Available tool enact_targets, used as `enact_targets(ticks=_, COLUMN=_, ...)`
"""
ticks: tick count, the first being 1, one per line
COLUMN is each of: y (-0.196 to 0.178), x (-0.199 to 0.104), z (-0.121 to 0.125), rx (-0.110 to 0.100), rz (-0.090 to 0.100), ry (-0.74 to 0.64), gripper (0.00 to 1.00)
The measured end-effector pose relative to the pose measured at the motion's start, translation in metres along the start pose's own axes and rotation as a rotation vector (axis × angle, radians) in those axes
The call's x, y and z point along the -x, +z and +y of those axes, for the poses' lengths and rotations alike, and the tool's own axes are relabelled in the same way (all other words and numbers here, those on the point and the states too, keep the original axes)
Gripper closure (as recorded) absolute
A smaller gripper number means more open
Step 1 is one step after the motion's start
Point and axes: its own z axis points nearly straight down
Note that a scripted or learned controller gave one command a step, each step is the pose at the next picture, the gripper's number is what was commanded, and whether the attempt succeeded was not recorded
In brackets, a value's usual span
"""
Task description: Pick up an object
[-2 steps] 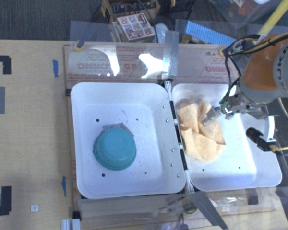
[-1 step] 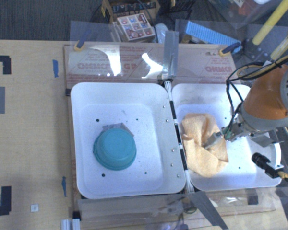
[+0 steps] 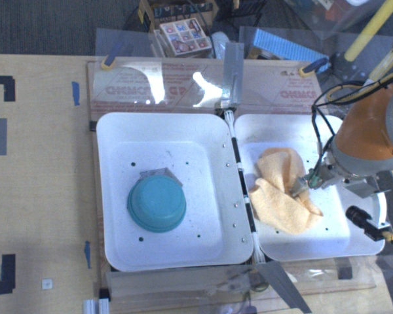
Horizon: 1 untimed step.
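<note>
From my feed I saw the gripper (image 3: 301,185) down in the right bin (image 3: 327,239), its tip pressed into the yellow cloth (image 3: 283,195) at the fold where the upper lump of fabric met the lower flap. The tip was small and partly buried in the fabric, so I could not tell how the claw stood, or whether any cloth was caught in it. The cloth lay crumpled in the left half of that bin, close to the divider between the two bins, with one part bunched up toward the far side and a broader flap spread toward the near edge. The arm (image 3: 367,136) came in from the right, its orange band sitting above the wrist, with black cables looping over it. In the left bin (image 3: 118,142) a teal bowl (image 3: 157,203) sat upside down, a little left of center and toward the near side, on top of a grey scrap (image 3: 158,173) that poked out from under its far rim. The bowl was well apart from the gripper, in the other compartment entirely. Behind the bins stood a clear panel (image 3: 150,87) along the bench.
</note>
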Motion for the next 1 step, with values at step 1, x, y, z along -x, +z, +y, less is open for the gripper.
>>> enact_targets(ticks=1, y=-0.0837, x=-0.0469, z=0.0669, rx=-0.014, rz=0.003, ry=0.229, gripper=1.0)
